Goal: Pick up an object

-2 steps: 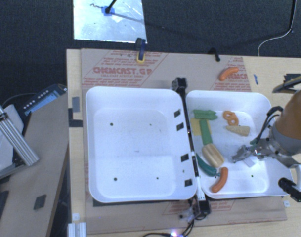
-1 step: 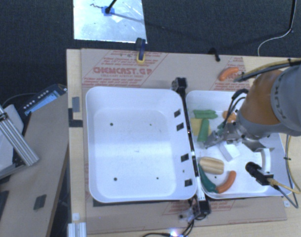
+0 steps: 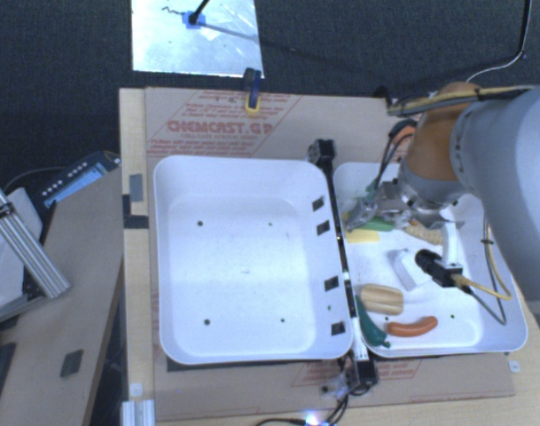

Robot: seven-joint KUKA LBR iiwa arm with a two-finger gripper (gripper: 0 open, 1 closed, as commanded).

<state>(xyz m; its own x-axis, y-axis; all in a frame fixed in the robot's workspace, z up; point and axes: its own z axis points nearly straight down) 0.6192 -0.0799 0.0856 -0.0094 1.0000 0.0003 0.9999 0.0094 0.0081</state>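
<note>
Camera view, arm: the grey arm (image 3: 509, 167) comes in from 3 o'clock and bends downward over the right bin (image 3: 469, 322), with its orange band (image 3: 434, 136) above the wrist.
Camera view, hand: the hand (image 3: 374, 209) hangs low at about 10 o'clock in the right bin, near the wall shared with the left bin (image 3: 243, 264).
Hand state: the wrist covers it, so I cannot tell whether it is open or closed, and nothing can be seen gripped.
Nearest object: a yellow piece (image 3: 363, 235) lies just beside the hand, at its 6 o'clock. They may be touching, but the view is too coarse to say.
Yellow piece, axis: its long axis runs about 9 to 3 o'clock, and it lies flat on the bin floor.
Right bin, centre: a white block (image 3: 401, 267) lies tilted, with its long axis about 10 to 4 o'clock.
Right bin, 12 o'clock of the block: a tan piece (image 3: 425, 232) lies partly under the wrist.
Right bin, 7 o'clock area: a bun (image 3: 382, 298) has its long axis from 9 to 3 o'clock.
Right bin, 6 o'clock edge: a sausage (image 3: 411, 327) lies roughly 8 to 2 o'clock, near the bun but apart from it.
Right bin, corner: a green piece (image 3: 371, 320) lies against the shared wall, below the bun.
Left bin: a bare white floor with a few small dark dots.
Surface: both bins sit on a printed cardboard sheet (image 3: 225, 127) laid on the surface (image 3: 92, 264).
</note>
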